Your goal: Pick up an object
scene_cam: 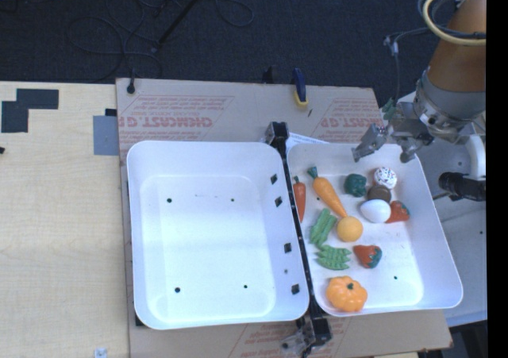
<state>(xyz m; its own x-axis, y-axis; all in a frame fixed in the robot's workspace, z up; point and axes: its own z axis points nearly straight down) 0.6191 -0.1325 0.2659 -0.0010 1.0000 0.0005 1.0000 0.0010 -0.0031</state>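
Two white bins (139, 190) are seen on the bench, toy food (349, 229) is held in the right one, and the gripper (389, 144) is spread apart above it.

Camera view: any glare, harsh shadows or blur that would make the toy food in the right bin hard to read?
Camera view: light is even and soft, shadows faint; the right bin shows no blown-out glare; the carrot, pumpkin and white egg read sharply enough; the gripper is slightly soft, and the floor behind is dark.
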